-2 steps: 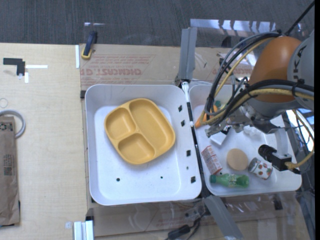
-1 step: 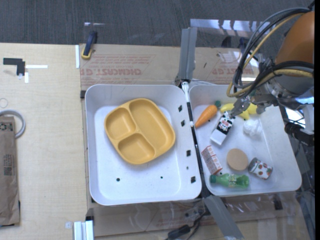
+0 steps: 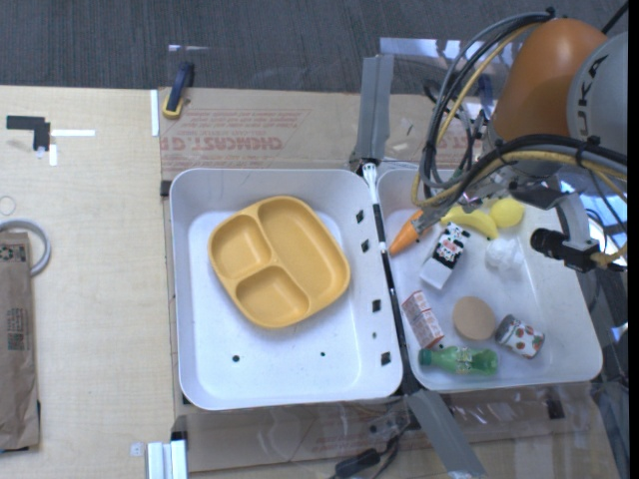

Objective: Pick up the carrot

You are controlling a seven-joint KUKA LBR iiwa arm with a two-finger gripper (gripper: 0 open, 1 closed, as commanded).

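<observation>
I see the carrot (image 3: 405, 236) lying against the left edge of the right bin (image 3: 589, 362), not yet grasped; I cannot tell my gripper's state, so next I must lower it over the carrot.

The left bin (image 3: 200, 347) has open floor all round the yellow divided plate (image 3: 279, 259), widest along its near edge. The right bin (image 3: 569, 367) is crowded. The carrot (image 3: 405, 236) lies against the divider wall, so that side is shut off. Cables (image 3: 449, 118) and the arm (image 3: 559, 78) hang over its far end. Just beside it are the banana (image 3: 471, 220) and a black-and-white carton (image 3: 446, 254). Nearer lie a small box (image 3: 422, 319), a tan disc (image 3: 473, 318), a can (image 3: 519, 336) and a green bottle (image 3: 459, 360).
</observation>
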